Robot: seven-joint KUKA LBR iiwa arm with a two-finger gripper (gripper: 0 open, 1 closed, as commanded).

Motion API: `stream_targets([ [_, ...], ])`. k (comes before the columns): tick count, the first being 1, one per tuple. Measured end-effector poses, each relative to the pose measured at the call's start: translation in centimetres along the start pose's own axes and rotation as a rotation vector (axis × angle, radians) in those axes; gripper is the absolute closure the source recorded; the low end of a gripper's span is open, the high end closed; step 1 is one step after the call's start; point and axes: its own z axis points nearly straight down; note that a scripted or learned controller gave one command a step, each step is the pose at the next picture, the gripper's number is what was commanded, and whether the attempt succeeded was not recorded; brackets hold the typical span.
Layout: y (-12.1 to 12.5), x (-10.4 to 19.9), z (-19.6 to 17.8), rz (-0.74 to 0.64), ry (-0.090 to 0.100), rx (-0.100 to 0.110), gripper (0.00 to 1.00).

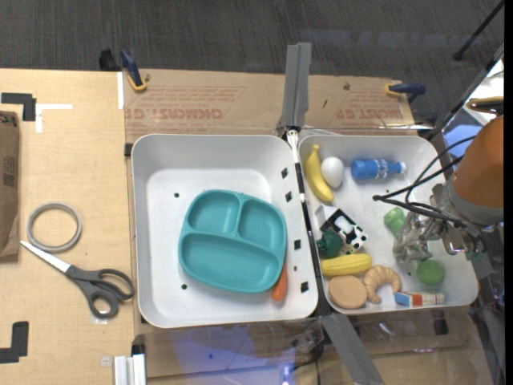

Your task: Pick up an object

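Observation, overhead camera. The grey arm with its orange band (490, 163) reached in from the right, and the metal gripper (410, 243) hung low over the right-hand shallow white bin (449, 295). The view was cluttered with cables there, so I could not tell whether the jaws were spread or pressed together, and nothing could be seen between them.

Right bin contents:
- yellow plastic banana (317, 175) and white egg-shaped ball (332, 170) at the far left corner
- blue plastic bottle lying on its side (377, 168)
- small pale green piece (393, 220) just beside the gripper on the far side, possibly a toy fruit
- round green ball (430, 273) just beside the gripper on the near side
- black-and-white cow toy (348, 229) next to a dark green toy (329, 244)
- yellow toy corn cob (346, 264), tan round biscuit (348, 293), tan toy croissant (382, 280)
- small white tube with red and blue print (419, 298) along the near wall

Left-hand white bin (152, 215) held a teal divided plastic plate (232, 241) with an orange carrot-shaped toy (280, 284) at its near edge. On the worktop (64, 167) lay grey-handled scissors (80, 275) and a roll of clear tape (54, 225).

Progress: by my judgement the pick was not yet made. Every object rested in a bin. The gripper stood nearest the two green pieces, so closing on one and lifting remained to be done.
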Motion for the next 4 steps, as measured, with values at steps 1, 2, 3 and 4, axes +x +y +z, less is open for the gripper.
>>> stream_targets([
  [1, -2.1, -7.5, -0.1, 0.090, -0.003, 0.000, 0.00],
  [2, -2.0, -2.9, 0.0, 0.182, 0.000, 0.000, 0.00],
  [3, -1.9, 2.3, -0.1, 0.263, -0.001, 0.000, 0.00],
  [4, -2.0, -4.0, -0.1, 0.334, -0.002, 0.001, 0.00],
])
